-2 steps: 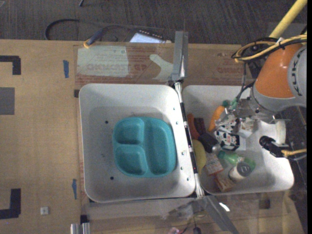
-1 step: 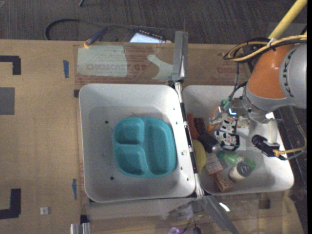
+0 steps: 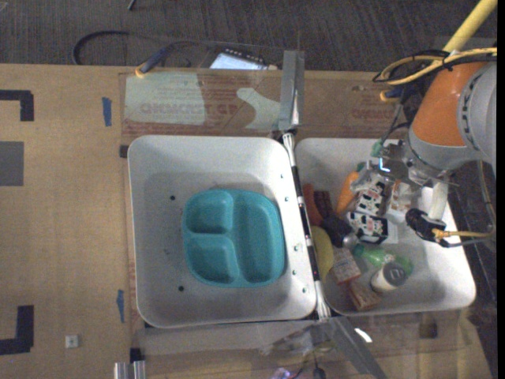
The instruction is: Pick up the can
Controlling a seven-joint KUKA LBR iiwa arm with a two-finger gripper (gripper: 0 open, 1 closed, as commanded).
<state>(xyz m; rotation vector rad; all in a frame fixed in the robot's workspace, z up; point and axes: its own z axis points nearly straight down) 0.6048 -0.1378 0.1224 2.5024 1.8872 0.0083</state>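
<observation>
Among right-bin clutter, small can (image 3: 388, 277) with pale top, green side, fingers (image 3: 384, 181) state unclear

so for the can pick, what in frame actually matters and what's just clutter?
Job:
- can, brown label, lying in the right bin
- gripper, over the right bin's back part

Clutter:
- teal divided tray in the left bin
- black-and-white carton
- green bottle
- white cup

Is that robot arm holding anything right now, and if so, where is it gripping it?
It cannot be told. The tool hangs over the cluttered right bin, just above a black-and-white patterned object, but the view does not show anything between its fingers.
</observation>
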